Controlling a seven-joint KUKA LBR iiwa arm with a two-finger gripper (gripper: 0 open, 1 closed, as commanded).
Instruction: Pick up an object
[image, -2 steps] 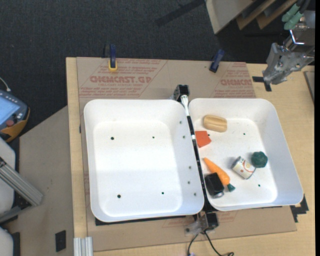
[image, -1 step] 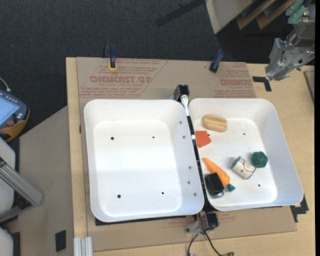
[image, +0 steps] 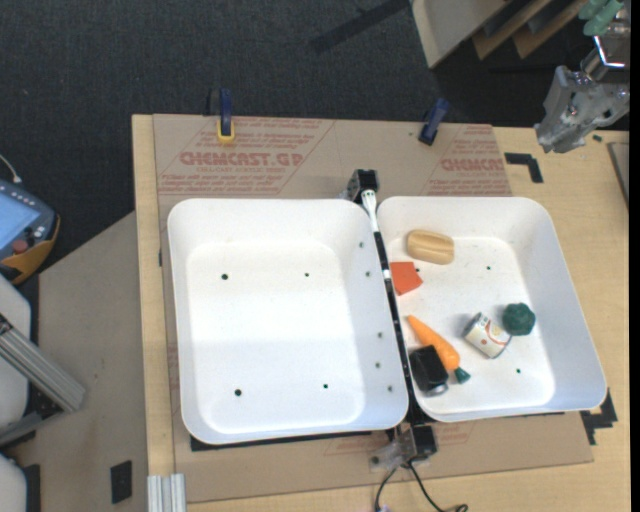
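you see two bins, the left bin (image: 275, 320) and right bin (image: 545, 250), of smooth white plastic with a soft sheen. the desk (image: 300, 150) under them looks like matt brown cardboard with red print. the orange carrot (image: 435, 342) looks like smooth plastic; the tan bread roll (image: 430, 246) looks matt.

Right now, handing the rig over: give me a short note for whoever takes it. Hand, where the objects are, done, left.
Hand: up at the top right, above the bench and outside both bins; too blurred to tell how it stands.
Objects: all in the right white bin. Tan bread-shaped block at the far side; flat orange-red piece against the centre divider; orange toy carrot with the black blocky object just in front of it; small white cylinder touching the dark green ball.
Done: nothing lifted.
Left: descend into the right bin, grasp one object, raise it.
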